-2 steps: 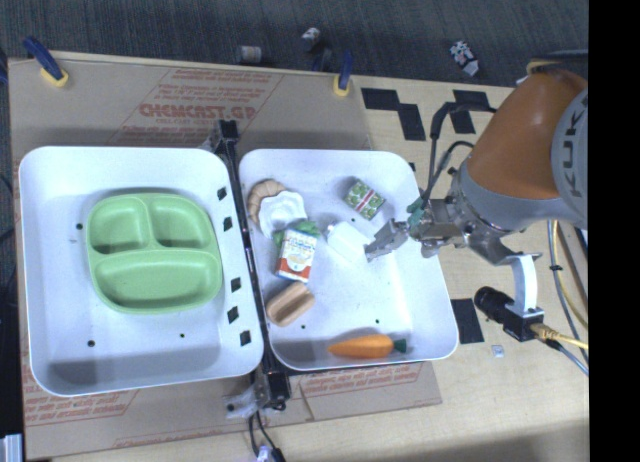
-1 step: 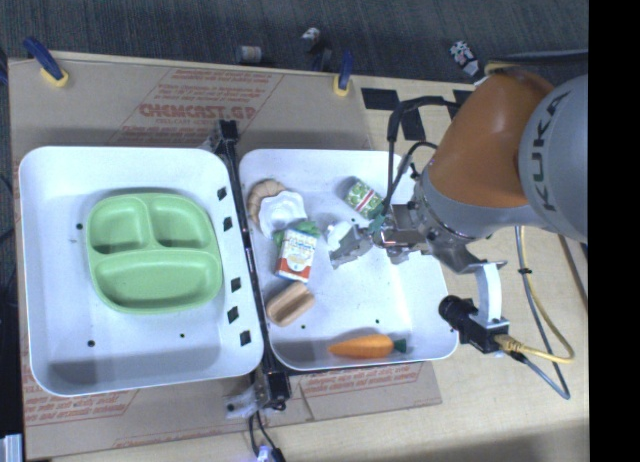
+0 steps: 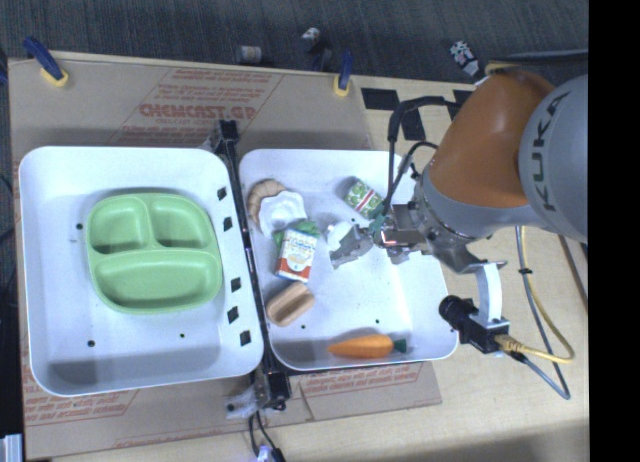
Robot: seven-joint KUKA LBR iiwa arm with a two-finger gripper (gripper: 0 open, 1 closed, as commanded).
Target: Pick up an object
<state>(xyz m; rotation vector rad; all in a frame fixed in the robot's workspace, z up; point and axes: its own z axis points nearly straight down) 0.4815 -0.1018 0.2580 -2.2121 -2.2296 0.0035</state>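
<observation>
Two shallow white bins sit side by side on the bench. The left bin [image 3: 40, 250] holds a green divided plate [image 3: 153, 252], three compartments, lying flat near the bin's middle.

The right bin [image 3: 425, 335] has the clutter. A toy carrot [image 3: 365, 347] lies along the near wall, orange with a bit of green at its right end. A hot dog bun [image 3: 289, 303] sits tilted toward the left side of the bin, and just above it is a small red and green carton [image 3: 298, 253] with a white label. Above that, a crumpled white piece [image 3: 285, 210] rests against a round brownish cookie or bread slice [image 3: 264, 194], close to the far left corner. A small green packet [image 3: 362, 195] lies further right, near the far wall.

The arm comes in from the right, its big orange band [image 3: 485, 155] hanging over the bin's right edge. The gripper [image 3: 352, 243] is down low in the middle of the right bin, right of the carton and below the green packet. From here I cannot tell how the jaws stand; the grey metal blurs together, and I can't make out anything held there. A black cable [image 3: 405, 125] loops above the wrist.
</observation>
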